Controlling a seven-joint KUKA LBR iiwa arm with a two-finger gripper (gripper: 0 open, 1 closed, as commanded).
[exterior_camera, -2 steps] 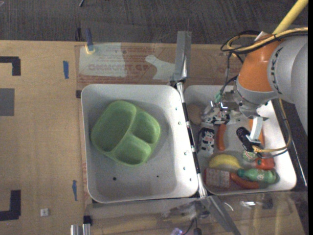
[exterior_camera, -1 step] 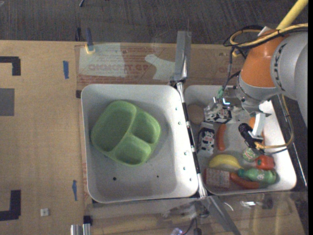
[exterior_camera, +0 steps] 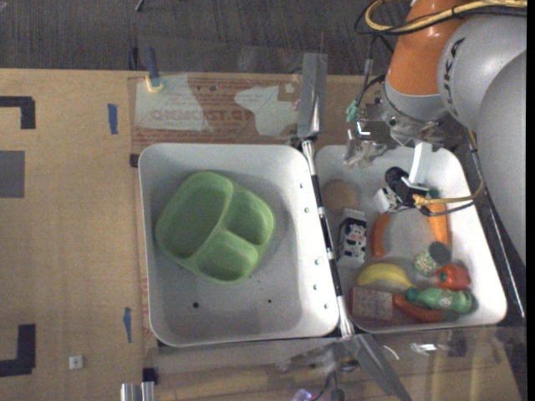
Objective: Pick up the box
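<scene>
The arm (exterior_camera: 489, 65) reaches in from the right, orange band (exterior_camera: 426, 36) bright above the wrist. The gripper (exterior_camera: 364, 150) hangs over the 11 o'clock corner of the right bin (exterior_camera: 407, 245). From this angle I can't tell whether it is open or closed.

Now the box (exterior_camera: 354, 235): a small carton, white with black cow-like patches and a darker top end. It lies lengthwise close against the bin's left wall, at about 9 o'clock in that bin. The gripper is at the box's 12 o'clock, apart from it. A tan ball (exterior_camera: 338, 195) sits between the two, near the box at its 11 o'clock.

It's crowded around there. A red-orange sausage (exterior_camera: 380, 234) lies just beside the box at its 3 o'clock. A banana (exterior_camera: 384, 274) curves at its 5 o'clock, with a flat red packet (exterior_camera: 374, 303) below that, near the bin's 7 o'clock corner. Further right, a carrot (exterior_camera: 439, 224) lies at about 3 o'clock in the bin. A tomato (exterior_camera: 453, 276) and a green vegetable (exterior_camera: 443, 299) crowd the 5 o'clock corner, with a thin red chili (exterior_camera: 415, 312) against the green one.

The left bin (exterior_camera: 251, 299) holds a green divided plate (exterior_camera: 216, 225), sitting toward its 10 o'clock, well apart from the box.
</scene>
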